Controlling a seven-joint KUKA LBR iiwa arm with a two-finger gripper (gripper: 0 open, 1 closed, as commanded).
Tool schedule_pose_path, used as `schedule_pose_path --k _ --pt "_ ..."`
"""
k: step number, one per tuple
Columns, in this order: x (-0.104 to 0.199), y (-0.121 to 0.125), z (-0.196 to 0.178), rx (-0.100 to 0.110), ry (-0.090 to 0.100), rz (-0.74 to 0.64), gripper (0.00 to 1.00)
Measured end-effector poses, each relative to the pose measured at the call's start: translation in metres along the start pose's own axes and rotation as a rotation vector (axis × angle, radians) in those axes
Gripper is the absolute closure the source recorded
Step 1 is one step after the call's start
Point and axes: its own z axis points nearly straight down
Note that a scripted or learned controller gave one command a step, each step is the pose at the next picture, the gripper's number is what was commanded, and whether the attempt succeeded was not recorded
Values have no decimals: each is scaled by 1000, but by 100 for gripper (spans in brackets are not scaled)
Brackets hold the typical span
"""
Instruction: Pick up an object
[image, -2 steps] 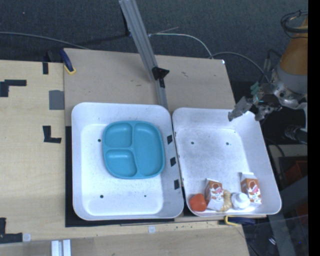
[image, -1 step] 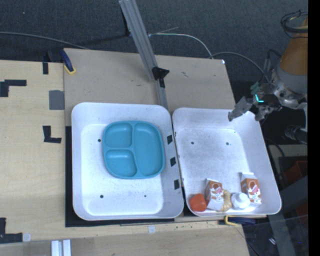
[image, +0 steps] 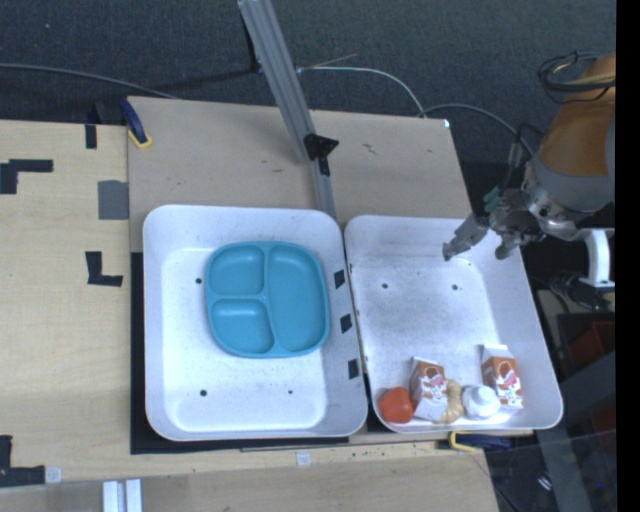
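Note:
Several small objects lie along the near edge of the right bin: a red ball-like item, a small white and red carton, a tan peanut-shaped piece, a white cap-shaped item and a second carton. My gripper hangs over the bin's far right corner, well away from them. Its two fingers are spread apart with nothing between them.
The left bin holds a blue divided plate. A grey metal pole slants in from the top and ends between the bins. A cable runs across the bench behind the right bin.

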Motion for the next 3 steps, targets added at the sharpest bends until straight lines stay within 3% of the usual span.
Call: schedule_pose_path --k 2,3 --pt "13 5 100 1 0 0 0" --pt "14 6 88 -3 0 -2 100"
